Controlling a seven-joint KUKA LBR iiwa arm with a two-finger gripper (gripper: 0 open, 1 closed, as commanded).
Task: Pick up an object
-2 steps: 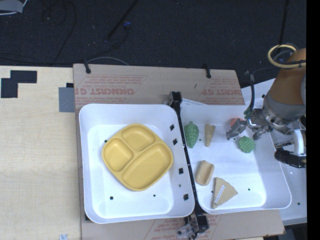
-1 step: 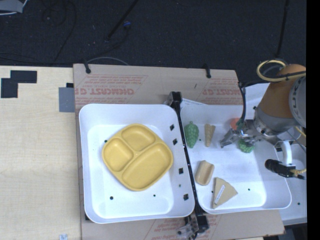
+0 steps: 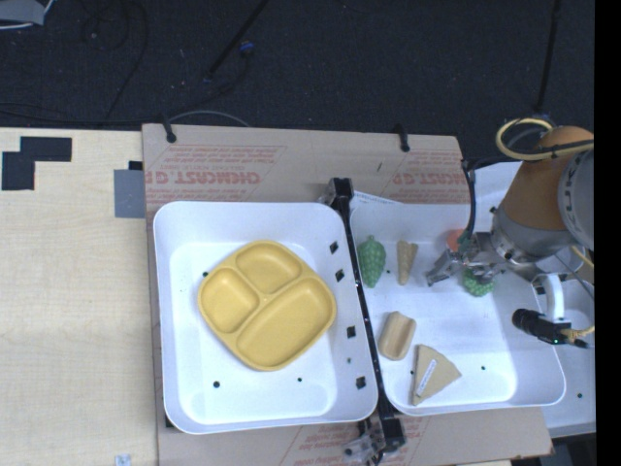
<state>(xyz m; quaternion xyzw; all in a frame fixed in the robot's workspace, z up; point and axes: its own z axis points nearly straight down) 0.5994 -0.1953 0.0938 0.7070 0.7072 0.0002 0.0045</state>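
Near the right bin's far edge hovers the end effector.

Glossy yellow plastic tray; smooth white plastic bins; matt cardboard

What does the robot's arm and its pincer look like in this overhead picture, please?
The arm is bulky and rounded: an orange band above a grey wrist section. A pale yellowish cable loop sits at its top, and dark cables run down beside it. The pincer is small, of grey metal with dark parts.
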